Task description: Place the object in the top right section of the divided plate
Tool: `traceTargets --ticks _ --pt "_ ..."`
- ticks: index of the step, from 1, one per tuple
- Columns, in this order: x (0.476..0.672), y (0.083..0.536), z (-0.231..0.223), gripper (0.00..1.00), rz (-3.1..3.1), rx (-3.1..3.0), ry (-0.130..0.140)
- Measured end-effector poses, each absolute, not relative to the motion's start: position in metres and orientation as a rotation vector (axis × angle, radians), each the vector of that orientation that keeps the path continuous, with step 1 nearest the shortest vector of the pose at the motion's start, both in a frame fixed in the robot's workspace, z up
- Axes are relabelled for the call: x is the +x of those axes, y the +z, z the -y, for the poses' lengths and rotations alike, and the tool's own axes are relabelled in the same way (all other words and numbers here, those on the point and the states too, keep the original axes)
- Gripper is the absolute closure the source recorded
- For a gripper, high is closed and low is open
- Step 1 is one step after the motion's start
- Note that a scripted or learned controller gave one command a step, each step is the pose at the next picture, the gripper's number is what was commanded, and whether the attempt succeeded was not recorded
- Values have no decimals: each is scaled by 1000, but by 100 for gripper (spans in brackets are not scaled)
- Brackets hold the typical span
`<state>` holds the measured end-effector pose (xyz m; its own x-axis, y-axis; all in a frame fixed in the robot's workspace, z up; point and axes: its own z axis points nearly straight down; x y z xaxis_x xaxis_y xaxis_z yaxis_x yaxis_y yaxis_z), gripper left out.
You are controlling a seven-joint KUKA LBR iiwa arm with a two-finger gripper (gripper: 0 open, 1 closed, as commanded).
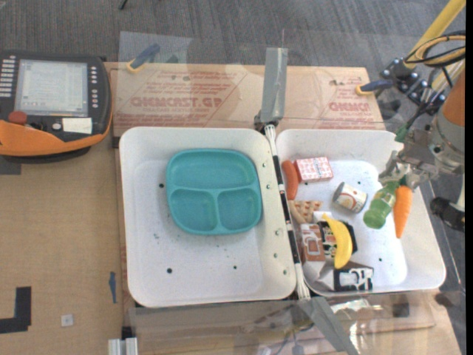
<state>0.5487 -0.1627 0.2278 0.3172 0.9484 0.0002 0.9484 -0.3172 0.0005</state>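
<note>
Divided plate (pixel 214 191) seen bare in left bin (pixel 140 220). Gripper (pixel 400 174) hung over green bottle (pixel 379 206), carrot (pixel 401 209) at right bin's (pixel 429 265) 3 o'clock; finger state cannot be told. Pick step judged in hand; secure grasp required next.

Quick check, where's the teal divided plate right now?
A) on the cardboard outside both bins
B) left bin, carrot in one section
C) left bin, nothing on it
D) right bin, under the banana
C: the teal divided plate lies in the left bin with all three sections bare, while the banana and carrot are over in the right bin.
</note>
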Motion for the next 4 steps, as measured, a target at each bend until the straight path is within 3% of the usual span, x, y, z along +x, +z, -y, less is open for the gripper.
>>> traceTargets --ticks 1,2,3,4 --pt "540 236 81 100 -1858 2537 -3" --pt "573 184 14 100 -2066 2371 -3" --pt "636 190 -51 100 -2368 2061 3" --pt "666 240 -144 100 -2345 2088 1"
